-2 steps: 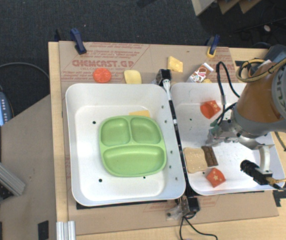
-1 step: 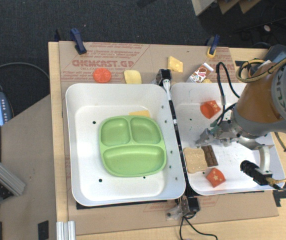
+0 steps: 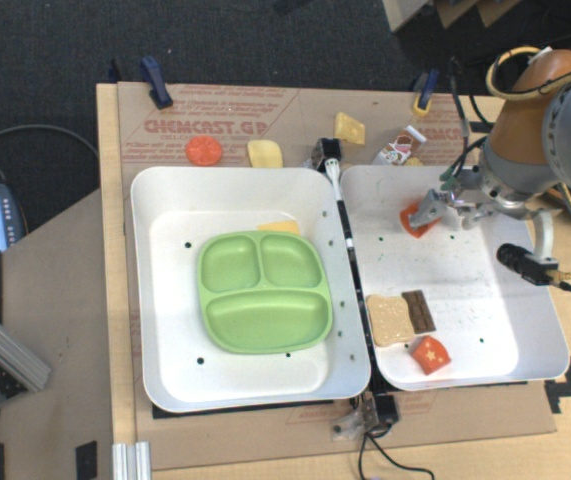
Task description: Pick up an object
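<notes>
A cardboard-covered bench sits on dark carpet and bears two shallow white bins side by side. The right bin is the one the arm reaches into; the left bin lies well off to the gripper's left in the view and holds a green divided plate with a pale yellow piece just above it.

The gripper hangs low over the upper part of the right bin, touching or just over a small red-orange object. Whether its fingers are apart or together on that piece I cannot tell, as the wrist hides them.

To do this step well, I judge the fingers should straddle the red-orange piece squarely, close firmly, then rise straight up, since the piece is small and could slip.

Well below the gripper lie a tan slab, a brown bar and a red block, none in the way. Nearest is the bin's upper wall, just behind.
</notes>
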Controlling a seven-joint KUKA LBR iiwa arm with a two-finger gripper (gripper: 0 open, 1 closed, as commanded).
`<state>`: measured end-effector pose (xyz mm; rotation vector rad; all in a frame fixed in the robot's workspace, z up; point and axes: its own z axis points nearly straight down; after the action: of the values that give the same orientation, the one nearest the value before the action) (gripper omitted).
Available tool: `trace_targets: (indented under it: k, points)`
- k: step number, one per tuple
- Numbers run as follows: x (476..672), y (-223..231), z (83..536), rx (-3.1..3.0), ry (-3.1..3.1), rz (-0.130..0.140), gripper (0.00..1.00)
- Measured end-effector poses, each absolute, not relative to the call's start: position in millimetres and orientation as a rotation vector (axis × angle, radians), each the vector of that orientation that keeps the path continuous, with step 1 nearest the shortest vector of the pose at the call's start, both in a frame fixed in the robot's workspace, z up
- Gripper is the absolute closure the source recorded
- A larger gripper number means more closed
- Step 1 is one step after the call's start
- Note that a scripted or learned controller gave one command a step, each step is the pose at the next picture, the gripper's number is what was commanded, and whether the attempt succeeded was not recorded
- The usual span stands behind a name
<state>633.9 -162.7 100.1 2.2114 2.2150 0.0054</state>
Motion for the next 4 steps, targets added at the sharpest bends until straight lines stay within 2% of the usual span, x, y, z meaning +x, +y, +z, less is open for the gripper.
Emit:
trace_targets:
  k: [1, 2, 3, 4]
  points:
    - [538.1, -125, 83, 2.230, 2.228, -0.007, 0.00]
    - [543.2, -127, 95, 2.221, 2.219, 0.001, 1.00]
    - [543.0, -127, 94, 2.222, 2.219, 0.001, 0.00]
    - [482.4, -102, 87, 2.221, 2.211, 0.005, 0.00]
